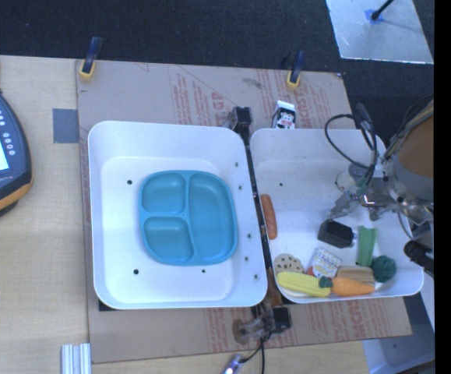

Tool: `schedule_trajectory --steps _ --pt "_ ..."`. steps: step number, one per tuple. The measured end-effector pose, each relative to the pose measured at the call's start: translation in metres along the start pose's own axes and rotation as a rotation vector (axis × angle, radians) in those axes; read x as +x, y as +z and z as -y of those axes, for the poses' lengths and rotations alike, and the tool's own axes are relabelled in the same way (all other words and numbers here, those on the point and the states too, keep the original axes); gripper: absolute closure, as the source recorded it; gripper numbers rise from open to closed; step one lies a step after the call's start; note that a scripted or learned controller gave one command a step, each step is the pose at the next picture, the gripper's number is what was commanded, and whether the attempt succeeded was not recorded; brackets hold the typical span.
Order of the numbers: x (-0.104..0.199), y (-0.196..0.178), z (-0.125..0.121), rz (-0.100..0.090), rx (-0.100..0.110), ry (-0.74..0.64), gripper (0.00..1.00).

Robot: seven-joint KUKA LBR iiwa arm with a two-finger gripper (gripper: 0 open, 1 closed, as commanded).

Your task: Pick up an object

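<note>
pincer over the right bin, toys below it

we see the gripper hanging over the right bin, near its far right side, with cables looping above it. we cannot tell whether it is released or clenched; nothing shows between its tips.

moving outward, a small black block lies just beside the pincer, toward the lower left. a green stick sits just below the pincer, its long axis running up and down the view. further down, along the bin's near edge, we find a broccoli, a carrot and a corn cob, the last two lying across the view. a sausage rests by the bin's left wall, well apart.

the left bin holds a blue divided plate.

we judge the block or the stick the nearest pick: a short drop, toward the view's bottom.
</note>
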State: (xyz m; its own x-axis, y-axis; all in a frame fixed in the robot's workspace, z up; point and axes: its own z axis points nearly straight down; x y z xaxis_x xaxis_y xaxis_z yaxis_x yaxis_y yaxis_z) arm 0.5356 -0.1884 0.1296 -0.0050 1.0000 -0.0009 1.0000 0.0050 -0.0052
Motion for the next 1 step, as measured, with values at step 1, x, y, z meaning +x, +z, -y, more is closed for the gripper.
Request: schedule_trajectory --steps 1 --pt "0.0150 0.0154 -0.0553 0.001 -0.002 -0.001 0.00"
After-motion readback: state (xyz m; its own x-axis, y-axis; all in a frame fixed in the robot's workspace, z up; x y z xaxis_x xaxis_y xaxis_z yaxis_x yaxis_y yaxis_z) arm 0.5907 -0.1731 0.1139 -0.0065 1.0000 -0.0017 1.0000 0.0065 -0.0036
